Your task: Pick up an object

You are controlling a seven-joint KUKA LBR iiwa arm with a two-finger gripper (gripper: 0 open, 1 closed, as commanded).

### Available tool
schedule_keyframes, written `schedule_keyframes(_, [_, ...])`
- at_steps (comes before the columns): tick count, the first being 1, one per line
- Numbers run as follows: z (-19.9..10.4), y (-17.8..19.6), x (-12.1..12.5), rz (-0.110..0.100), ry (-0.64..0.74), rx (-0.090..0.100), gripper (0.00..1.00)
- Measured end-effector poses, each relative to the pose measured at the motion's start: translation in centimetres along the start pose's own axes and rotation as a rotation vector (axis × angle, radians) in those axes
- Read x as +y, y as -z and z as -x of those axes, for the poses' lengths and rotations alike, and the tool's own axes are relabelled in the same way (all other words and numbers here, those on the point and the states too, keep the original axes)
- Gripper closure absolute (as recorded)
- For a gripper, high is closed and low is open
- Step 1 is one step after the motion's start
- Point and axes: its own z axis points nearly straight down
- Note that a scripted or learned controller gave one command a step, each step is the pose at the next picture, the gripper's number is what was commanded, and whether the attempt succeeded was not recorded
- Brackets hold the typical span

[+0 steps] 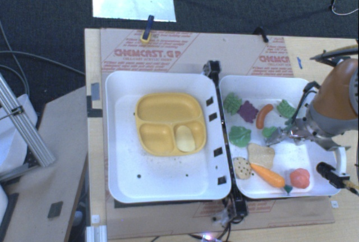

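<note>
A: What is recorded for the left bin?

B: A yellow divided plate is seen lying flat in it, toward the middle. A pale oval piece is noted in the plate's lower right compartment.

A: And the right bin?

B: Toy foods are scattered in it. A green leafy piece is seen at upper left, with a purple bunch of grapes just beside it and an orange-red sausage further right. A second green piece lies lower left, and another green piece near the upper right. A slice of bread is placed near the middle, a speckled cookie beside the divider, a carrot along the lower edge, and a red tomato at lower right.

A: Where is the arm logged?

B: It is seen entering from the right, over the right bin. The gripper is positioned low, just above the bread and touching or overlapping a small green piece.

A: State of the fingers?

B: It cannot be told; they are blurred and merged with the green piece. No object is confirmed between them.

A: The bench?

B: A brown printed sheet is seen beneath both bins.
</note>
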Motion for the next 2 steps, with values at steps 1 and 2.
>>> schedule_keyframes(1, [2.05,3.49,-2.59,0.003,0.002,0.001,0.0])
schedule_keyframes(2, [1.88,4.44,-2.37,0.007,0.006,0.001,1.0])
